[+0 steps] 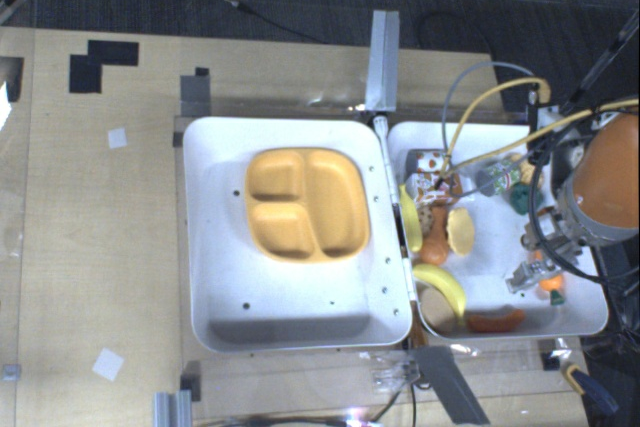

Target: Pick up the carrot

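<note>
Small orange carrot lay at the right bin's right side, just beside and slightly right of the metal two-finger gripper. Couldn't tell the finger state or the carrot's long axis; only a stub was visible.

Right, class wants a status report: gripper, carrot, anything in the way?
Gripper low in right bin, fingers unclear. Carrot beside it, not seen held. Banana and sausage lie apart, not blocking.
</note>
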`<action>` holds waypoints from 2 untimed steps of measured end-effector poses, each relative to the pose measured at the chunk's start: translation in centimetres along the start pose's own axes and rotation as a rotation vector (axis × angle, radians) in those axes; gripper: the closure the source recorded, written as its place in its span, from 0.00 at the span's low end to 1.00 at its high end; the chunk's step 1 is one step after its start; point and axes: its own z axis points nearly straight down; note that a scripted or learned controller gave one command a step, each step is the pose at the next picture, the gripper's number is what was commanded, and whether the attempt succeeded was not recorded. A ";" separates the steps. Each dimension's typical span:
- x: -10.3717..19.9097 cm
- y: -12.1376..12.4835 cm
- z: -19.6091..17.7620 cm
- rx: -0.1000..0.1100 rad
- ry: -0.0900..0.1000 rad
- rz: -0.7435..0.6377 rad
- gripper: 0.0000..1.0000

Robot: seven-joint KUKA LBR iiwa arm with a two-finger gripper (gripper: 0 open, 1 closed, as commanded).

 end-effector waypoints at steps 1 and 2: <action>1.9 -2.0 -2.0 -0.003 -0.002 0.160 1.00; 0.9 -2.1 -2.7 -0.002 -0.001 0.286 1.00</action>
